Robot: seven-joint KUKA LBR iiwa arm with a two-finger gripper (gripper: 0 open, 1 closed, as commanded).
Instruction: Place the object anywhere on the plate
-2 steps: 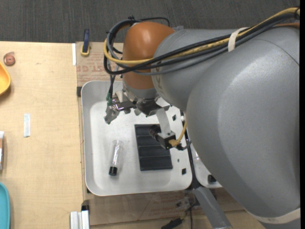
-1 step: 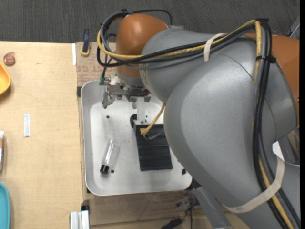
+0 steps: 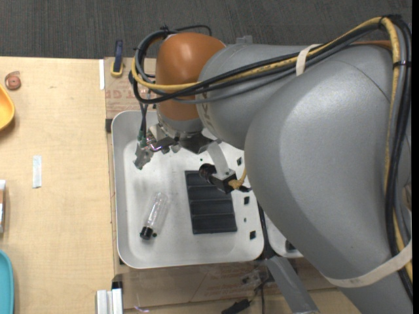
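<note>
Bench timber (image 3: 59, 129) lies along the left side of the white bin (image 3: 124, 241), my reference for every position below.

1. Nearest item: a clear vial (image 3: 154, 214) with a black cap lies on its side on the bin floor, in the near-left part, cap toward the near rim. I take this to be the task object. It is free, and nothing touches it.
2. Just to its right, at mid-bin, lies a black ribbed slab (image 3: 211, 205), which I judge to be the plate. Vial and slab are near each other but apart.
3. Farther in, over the far-left part of the bin, the gripper (image 3: 141, 154) hangs beyond the vial. I cannot tell whether it is open or closed, and I see nothing held in it.
4. Above it sits the orange band (image 3: 186, 70), over the bin's far rim, with cables (image 3: 147, 51) looped beside it.
5. Beyond the far-left corner, a blue-handled tool (image 3: 118, 55) rests at the bench edge.

Fault conditions, as I judge them:
- The vial is round and smooth, so an off-centre grasp could squeeze it out sideways or roll it toward the left wall.
- A descent aimed at the cap end could tip the vial without capturing it.
- On release, the ribs may let it roll off the slab if it is laid along them.
</note>
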